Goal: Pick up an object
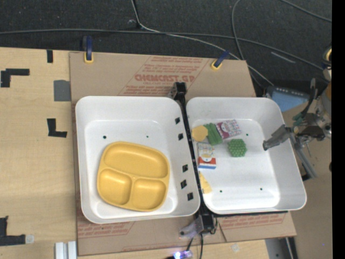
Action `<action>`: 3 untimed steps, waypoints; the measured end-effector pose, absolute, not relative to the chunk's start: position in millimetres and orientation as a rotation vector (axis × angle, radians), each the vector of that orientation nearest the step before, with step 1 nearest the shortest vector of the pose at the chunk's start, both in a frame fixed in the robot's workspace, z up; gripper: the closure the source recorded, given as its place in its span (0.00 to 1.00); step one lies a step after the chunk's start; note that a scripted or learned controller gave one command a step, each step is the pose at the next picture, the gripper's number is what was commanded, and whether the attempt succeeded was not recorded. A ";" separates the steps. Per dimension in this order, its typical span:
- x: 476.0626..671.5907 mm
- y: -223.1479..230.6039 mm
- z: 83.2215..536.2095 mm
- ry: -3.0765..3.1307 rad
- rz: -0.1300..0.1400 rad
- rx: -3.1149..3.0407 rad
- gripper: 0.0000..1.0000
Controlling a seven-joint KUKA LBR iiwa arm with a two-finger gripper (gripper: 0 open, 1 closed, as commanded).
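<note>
While your grey two-finger gripper [276, 137], grip unreadable, hovers at the right white bin's [269, 196] rim, aim for the green knobbly ball [236, 148].

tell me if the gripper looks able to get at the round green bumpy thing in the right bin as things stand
Probably yes. The gripper sits over the right white bin's right side, and bare bin floor lies between it and the round green bumpy object. Nothing lies on top of the object; the green packet stands slightly apart.
</note>
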State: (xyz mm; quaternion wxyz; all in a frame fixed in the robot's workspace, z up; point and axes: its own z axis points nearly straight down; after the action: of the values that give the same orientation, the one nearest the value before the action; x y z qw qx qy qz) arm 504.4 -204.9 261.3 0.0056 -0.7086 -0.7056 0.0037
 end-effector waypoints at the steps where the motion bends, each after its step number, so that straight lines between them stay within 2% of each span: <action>1: 506.7 -204.1 268.1 -2.222 0.002 -2.220 0.00; 2: 516.4 -200.7 216.3 -2.221 0.004 -2.219 0.00; 3: 518.0 -192.0 155.3 -2.219 0.005 -2.216 0.00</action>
State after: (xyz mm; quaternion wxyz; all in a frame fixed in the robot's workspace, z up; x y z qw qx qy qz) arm 518.0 -192.0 155.3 0.0029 -0.7067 -0.7075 0.0018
